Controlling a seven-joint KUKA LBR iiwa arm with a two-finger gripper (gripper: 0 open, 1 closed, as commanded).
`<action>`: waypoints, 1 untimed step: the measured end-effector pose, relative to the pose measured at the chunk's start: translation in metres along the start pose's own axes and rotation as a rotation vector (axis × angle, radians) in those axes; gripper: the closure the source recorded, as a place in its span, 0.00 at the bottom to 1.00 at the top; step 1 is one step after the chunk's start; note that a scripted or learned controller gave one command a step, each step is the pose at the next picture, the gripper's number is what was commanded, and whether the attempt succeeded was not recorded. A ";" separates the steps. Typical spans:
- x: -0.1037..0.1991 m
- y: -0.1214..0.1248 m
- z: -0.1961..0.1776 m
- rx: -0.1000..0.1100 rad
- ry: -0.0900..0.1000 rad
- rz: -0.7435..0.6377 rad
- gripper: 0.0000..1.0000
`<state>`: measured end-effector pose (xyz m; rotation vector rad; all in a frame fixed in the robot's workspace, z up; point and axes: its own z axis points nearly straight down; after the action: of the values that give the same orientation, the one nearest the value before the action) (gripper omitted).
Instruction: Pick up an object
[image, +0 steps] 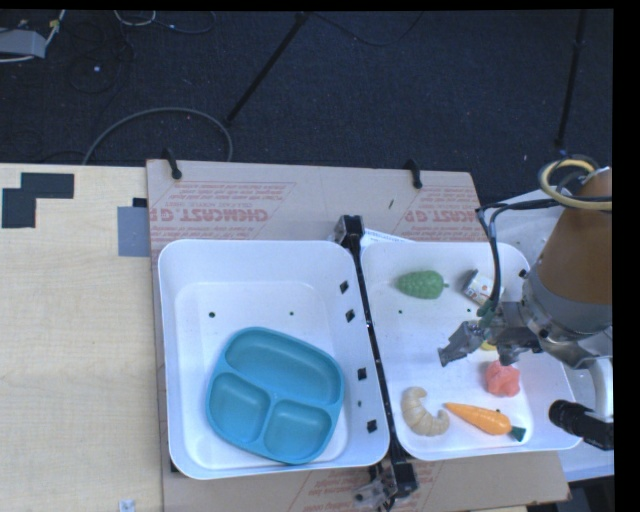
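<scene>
My gripper hangs low over the middle of the right bin, its two dark fingers spread apart and open. A red lumpy toy lies just below and right of the fingertips. Along the bin's front lie an orange carrot and a beige croissant-shaped piece. A green oval toy lies at the back of this bin, with a small silver and yellow item to its right. Nothing clear shows between the fingers.
The left bin holds a blue divided plate. A black divider runs between the bins. The arm's grey body and its cables overhang the right bin's right side.
</scene>
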<state>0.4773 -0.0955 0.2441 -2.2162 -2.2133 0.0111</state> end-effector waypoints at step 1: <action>0.000 0.002 -0.004 -0.010 -0.002 -0.002 0.00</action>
<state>0.4791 -0.0958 0.2485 -2.2203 -2.2208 0.0017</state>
